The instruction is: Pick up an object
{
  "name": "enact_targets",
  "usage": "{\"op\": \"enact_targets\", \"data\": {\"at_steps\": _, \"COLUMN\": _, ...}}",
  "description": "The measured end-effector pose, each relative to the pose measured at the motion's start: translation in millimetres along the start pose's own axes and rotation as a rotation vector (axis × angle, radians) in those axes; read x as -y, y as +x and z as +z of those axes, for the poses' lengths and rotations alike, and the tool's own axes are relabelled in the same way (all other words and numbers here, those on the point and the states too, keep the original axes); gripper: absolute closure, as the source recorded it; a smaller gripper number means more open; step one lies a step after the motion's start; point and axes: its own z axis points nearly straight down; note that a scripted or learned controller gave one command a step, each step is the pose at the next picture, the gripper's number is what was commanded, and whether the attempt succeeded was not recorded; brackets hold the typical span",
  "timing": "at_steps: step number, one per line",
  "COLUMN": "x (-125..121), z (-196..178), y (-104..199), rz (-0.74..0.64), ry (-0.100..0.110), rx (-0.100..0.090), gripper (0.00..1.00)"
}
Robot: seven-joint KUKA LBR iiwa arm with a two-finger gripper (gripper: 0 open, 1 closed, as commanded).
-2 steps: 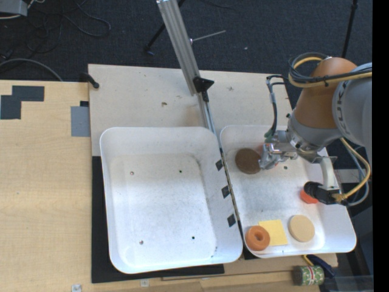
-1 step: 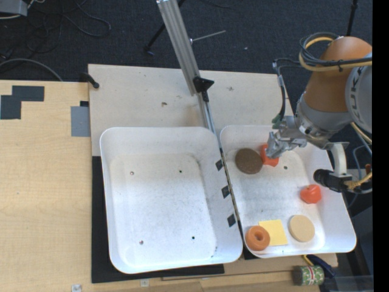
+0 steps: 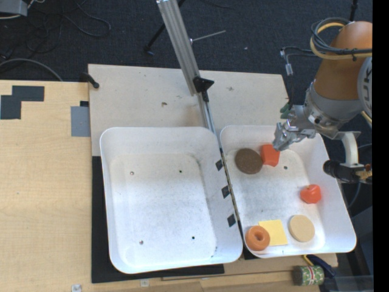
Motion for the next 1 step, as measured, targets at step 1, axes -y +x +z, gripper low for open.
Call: {"op": "enact_targets", "data": {"at_steps": 1, "x": 16.7, "z": -2.5, "y": 53.8, "rz": -0.003, "ry": 0.005, "rx": -0.003, "gripper": 1.0}}
